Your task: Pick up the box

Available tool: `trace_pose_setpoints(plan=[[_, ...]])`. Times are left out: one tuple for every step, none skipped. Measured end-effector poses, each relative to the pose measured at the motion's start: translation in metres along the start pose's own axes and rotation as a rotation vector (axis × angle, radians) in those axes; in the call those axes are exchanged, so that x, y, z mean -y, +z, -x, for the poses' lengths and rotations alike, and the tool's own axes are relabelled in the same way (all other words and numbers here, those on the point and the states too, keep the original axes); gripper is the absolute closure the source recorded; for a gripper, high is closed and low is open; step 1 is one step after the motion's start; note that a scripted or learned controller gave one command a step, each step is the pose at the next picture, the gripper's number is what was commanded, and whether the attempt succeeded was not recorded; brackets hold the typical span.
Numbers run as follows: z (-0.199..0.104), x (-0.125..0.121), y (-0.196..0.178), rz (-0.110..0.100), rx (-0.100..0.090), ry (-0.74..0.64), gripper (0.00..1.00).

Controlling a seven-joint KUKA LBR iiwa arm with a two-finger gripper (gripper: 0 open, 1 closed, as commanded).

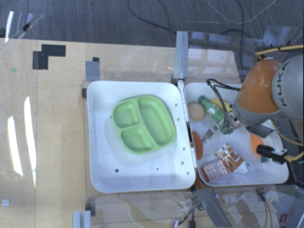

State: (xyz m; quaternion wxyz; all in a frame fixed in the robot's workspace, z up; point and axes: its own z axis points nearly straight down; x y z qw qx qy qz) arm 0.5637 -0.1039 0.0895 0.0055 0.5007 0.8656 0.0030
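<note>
Grey arm (pixel 285 84) from the right, orange-banded wrist bent down, tool (pixel 223 126) low.

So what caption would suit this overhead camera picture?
KUKA arm's gripper above the right bin, near a box; green divided plate in the left bin.

Red-white box (pixel 223 163), lying flat, right bin's front

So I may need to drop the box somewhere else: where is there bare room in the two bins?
Left bin: bare floor all round the green divided plate, widest below it. Right bin is crowded: box, bottle, egg-like ball, red piece, and the arm.
</note>
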Motion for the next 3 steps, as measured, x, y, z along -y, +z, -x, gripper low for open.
trace_pose_setpoints(plan=[[0.017, -0.04, 0.001, 0.0, 0.0, 0.01, 0.0], [0.017, -0.043, -0.012, 0.007, 0.002, 0.008, 1.0], [0.016, -0.043, -0.011, 0.004, 0.0, 0.008, 0.0]])
